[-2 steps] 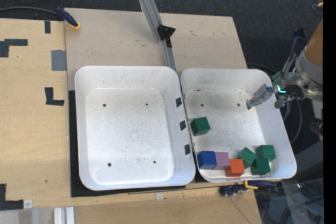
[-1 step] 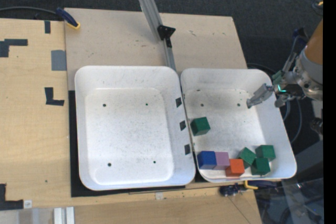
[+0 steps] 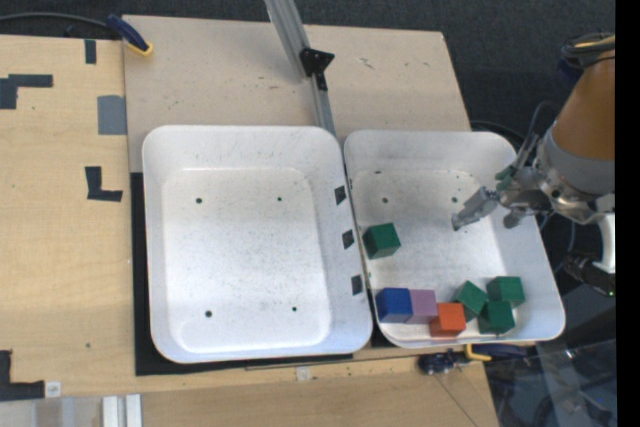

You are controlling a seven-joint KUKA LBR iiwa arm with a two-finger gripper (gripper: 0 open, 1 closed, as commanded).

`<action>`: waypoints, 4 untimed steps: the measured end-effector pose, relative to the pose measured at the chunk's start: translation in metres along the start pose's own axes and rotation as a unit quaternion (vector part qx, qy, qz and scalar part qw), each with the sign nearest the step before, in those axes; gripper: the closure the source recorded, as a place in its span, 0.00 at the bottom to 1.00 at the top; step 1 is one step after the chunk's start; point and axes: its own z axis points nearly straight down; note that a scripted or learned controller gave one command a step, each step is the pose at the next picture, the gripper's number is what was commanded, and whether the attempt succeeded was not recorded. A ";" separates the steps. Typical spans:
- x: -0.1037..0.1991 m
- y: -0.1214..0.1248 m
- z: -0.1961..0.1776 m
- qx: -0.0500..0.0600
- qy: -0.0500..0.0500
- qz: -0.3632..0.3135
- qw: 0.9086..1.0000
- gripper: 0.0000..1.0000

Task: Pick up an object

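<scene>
The end effector [image 3: 468,215] hangs over the right-hand part of the right bin [image 3: 420,147], reaching in from the right edge on the grey arm with its orange band [image 3: 590,110]; whether it is apart or together cannot be told, and nothing can be seen held in it. To its left, alone in the middle of that bin's floor, lies a small green cube [image 3: 381,239], dark green with sharp edges and slightly turned. Below the end effector, along the bin's near rim, the other blocks crowd together. A blue cube [image 3: 394,304] sits farthest left of that group, a pale purple block [image 3: 423,303] touches its right side, and an orange-red block [image 3: 449,318] lies just right of the purple one. Three more green blocks [image 3: 497,303] are packed close together in the near right corner, almost straight below the end effector. All are plain, matte, solid-coloured pieces of much the same size. Far to the left of the end effector lies the left bin [image 3: 160,165], white and speckled with dark marks, both bins resting on the light wooden desk [image 3: 60,245].
</scene>
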 end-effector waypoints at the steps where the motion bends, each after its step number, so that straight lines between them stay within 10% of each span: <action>1: 0.009 -0.005 0.050 0.000 0.000 0.000 1.000 0.00; 2: 0.013 0.003 0.103 -0.001 0.000 -0.001 1.000 0.00; 3: 0.014 0.004 0.090 -0.002 0.000 -0.001 1.000 1.00; 4: 0.023 0.010 0.037 -0.006 -0.001 -0.001 1.000 1.00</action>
